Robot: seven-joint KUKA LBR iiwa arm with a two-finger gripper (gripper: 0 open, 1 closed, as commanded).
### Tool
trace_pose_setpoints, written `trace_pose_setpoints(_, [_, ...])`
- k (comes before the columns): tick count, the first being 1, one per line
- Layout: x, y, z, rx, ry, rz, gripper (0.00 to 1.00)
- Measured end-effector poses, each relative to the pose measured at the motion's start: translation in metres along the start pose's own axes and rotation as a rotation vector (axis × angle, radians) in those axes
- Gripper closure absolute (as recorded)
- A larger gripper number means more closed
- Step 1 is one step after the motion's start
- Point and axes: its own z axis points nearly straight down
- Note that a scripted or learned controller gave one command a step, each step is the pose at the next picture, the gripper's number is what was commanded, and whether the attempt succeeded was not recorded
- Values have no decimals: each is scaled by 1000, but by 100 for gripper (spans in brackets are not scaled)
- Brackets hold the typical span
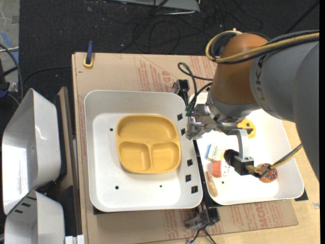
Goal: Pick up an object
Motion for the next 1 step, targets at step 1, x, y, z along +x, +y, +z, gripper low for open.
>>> trace_pose_setpoints(1, [51, -8, 5, 0, 0, 0, 100])
